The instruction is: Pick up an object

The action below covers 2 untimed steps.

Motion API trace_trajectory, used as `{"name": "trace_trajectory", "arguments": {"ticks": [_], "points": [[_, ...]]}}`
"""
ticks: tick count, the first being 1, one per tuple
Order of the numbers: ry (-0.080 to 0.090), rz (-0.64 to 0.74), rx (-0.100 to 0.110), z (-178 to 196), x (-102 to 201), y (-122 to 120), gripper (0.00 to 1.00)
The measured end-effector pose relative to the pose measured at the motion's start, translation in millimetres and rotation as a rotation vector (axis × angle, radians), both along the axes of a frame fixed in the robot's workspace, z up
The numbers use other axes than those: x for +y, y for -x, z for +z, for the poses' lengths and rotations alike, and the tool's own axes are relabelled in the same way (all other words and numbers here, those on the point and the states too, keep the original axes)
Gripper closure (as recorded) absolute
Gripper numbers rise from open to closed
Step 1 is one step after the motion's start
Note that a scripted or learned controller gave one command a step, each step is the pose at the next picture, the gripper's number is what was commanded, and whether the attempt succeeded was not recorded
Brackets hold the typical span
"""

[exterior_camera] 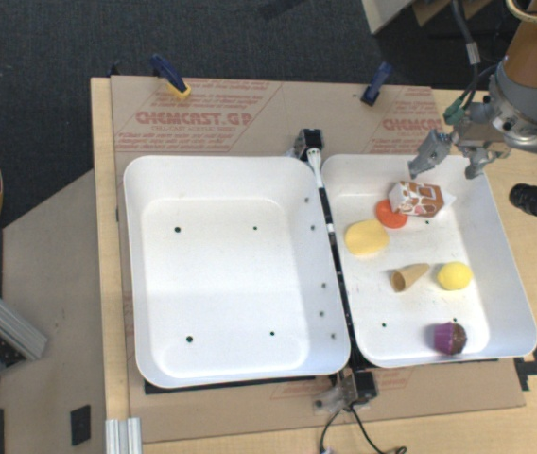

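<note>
1. First, locate the gripper [453, 157] at the upper right of the camera view. It hangs from the grey wrist below the orange band of the arm [533, 55], above the far edge of the right bin [505, 263].
2. Check the tool state. You can see 2 fingers spread apart, with 1 finger [427, 156] on the view's left and the other on the right. Nothing sits between them, so treat the gripper as open and unloaded.
3. Note the nearest object. The white and orange patterned item [420, 198] lies in the right bin just below the left-hand finger, and the view does not show clear contact.
4. Identify the remaining contents of the right bin:
   - a red round piece [389, 216] touching the patterned item on its left side;
   - a pale yellow rounded object [367, 239] just below and left of the red piece;
   - a tan cone [408, 276] lying on its side near the bin's middle;
   - a bright yellow ball [455, 275] just right of the cone;
   - a purple object [448, 338] near the front edge, well apart from the others.
5. Observe the left bin [155, 206]. It sits beside the right bin, and their rims meet along the centre line.
6. Confirm the support. Both bins rest on a cardboard sheet [240, 112], which 2 blue clamps [169, 75] hold at its far edge.
</note>
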<state>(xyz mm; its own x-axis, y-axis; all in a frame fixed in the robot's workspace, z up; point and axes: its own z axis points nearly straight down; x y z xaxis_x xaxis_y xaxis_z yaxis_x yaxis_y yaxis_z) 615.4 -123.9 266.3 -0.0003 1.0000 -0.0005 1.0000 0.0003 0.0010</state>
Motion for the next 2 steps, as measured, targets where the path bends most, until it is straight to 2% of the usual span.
{"name": "trace_trajectory", "arguments": {"ticks": [1, 2], "points": [[-0.002, -0.002, 0.009, -135.9, -12.1, -10.1, 0.0], [0.004, -0.003, 0.02, -183.6, 24.2, -30.9, 0.0]]}}
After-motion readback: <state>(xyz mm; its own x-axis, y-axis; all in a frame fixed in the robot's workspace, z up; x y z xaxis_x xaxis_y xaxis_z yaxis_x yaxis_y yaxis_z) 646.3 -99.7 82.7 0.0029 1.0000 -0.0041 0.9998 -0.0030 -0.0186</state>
